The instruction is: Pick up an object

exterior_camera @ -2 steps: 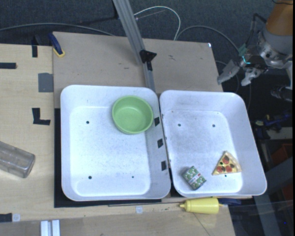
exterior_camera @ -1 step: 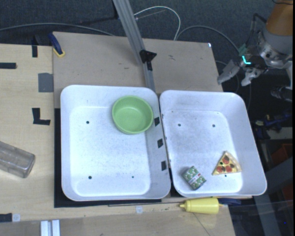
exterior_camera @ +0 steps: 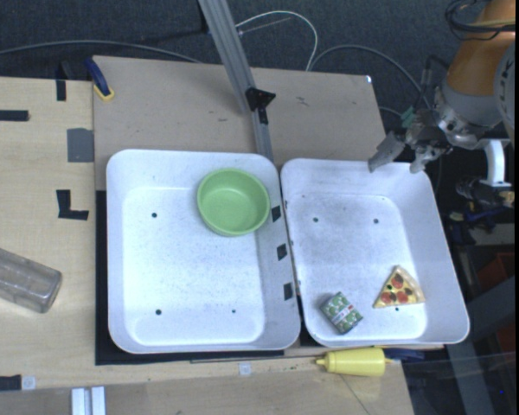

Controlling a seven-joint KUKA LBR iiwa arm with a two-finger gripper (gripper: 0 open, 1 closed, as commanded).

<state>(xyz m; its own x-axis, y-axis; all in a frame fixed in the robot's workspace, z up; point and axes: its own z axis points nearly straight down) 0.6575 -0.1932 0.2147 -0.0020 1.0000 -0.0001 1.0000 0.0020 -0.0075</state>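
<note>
The left bin (exterior_camera: 138,258) holds a light green bowl (exterior_camera: 233,201) near its back right corner. In the right bin (exterior_camera: 346,223), a toy pizza slice (exterior_camera: 400,288) lies at the front right, with a small green patterned box (exterior_camera: 341,312) just left of it. My gripper (exterior_camera: 400,161) hangs over the right bin's back right rim, far from all of these. Its two fingers stand apart, open, with nothing between them.
A yellow bottle (exterior_camera: 356,361) lies on the bench just in front of the right bin. A clear plastic cylinder (exterior_camera: 17,277) rests at the far left. A grey metal pole (exterior_camera: 233,50) slants down to the bins' shared back edge.
</note>
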